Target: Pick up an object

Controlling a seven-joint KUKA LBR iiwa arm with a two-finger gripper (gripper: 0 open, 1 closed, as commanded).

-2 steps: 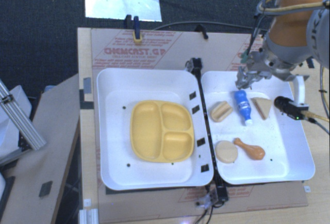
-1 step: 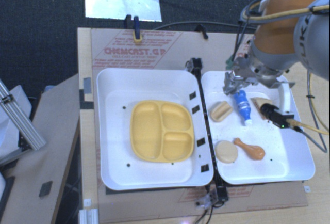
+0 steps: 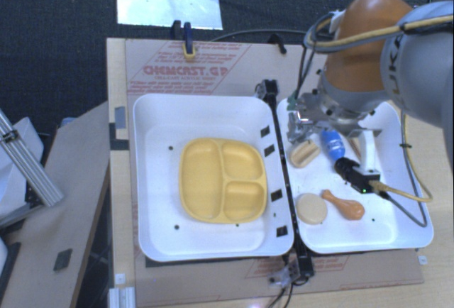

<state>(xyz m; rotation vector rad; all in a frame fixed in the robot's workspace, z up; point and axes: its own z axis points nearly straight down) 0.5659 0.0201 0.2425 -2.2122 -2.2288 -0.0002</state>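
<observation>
The gripper (image 3: 301, 130) is hanging low in the right bin (image 3: 404, 228), just above a tan bread roll (image 3: 306, 154); whether its jaws are apart, I cannot tell. A blue bottle (image 3: 331, 144) is lying just beside.

Just below the tool (image 3: 301, 128) lie a tan bread-like piece (image 3: 305, 154) and, to its right, a blue bottle (image 3: 331, 144) tilted on its side, while farther below sit a round beige cookie (image 3: 311, 209) and an orange-brown drumstick (image 3: 344, 204) lying flat.
</observation>
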